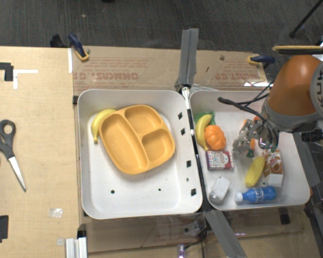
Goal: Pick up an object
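Observation:
My gripper hangs low over the middle of the right bin, reaching in from the right under the orange wrist band. Just below it lie a yellow corn cob and a small carton. To its left sit an orange pumpkin, a banana and a pink box. A blue bottle and a white cup lie along the bin's front. A small orange bit shows right at the gripper; what it is stays unclear.
The left bin holds a yellow divided plate with a second banana at its left rim. Scissors lie on the bench at far left. A grey divider bar stands between the bins at the back.

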Motion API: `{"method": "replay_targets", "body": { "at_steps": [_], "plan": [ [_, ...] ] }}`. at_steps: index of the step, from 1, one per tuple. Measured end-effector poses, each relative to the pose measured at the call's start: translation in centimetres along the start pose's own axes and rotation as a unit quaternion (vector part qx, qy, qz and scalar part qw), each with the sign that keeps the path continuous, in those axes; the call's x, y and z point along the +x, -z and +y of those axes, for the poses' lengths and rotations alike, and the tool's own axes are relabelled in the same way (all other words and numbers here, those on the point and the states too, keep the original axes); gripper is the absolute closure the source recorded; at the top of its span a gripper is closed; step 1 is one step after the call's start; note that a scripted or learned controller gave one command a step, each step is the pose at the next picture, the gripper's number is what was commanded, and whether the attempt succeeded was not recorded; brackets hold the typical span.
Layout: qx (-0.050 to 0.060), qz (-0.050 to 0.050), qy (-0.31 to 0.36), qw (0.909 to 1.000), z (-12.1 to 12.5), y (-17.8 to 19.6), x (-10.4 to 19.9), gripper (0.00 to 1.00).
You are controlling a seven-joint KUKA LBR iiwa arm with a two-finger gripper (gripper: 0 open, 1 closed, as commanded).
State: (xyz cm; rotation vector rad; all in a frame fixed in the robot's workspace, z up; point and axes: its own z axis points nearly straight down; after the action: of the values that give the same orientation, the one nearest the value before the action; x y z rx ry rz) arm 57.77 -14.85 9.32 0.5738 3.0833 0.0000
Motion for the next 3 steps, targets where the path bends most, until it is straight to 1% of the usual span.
{"method": "replay_targets", "body": {
  "at_steps": [1,2,3],
  "plan": [
    [0.000,0.000,-0.063,0.9980,0.9,0.0,-3.1,1.00],
    [0.000,0.001,-0.085,0.9964,4.3,-0.1,0.8,1.00],
    [0.000,0.001,-0.085,0.9964,4.2,-0.1,0.8,0.00]
  ]
}}
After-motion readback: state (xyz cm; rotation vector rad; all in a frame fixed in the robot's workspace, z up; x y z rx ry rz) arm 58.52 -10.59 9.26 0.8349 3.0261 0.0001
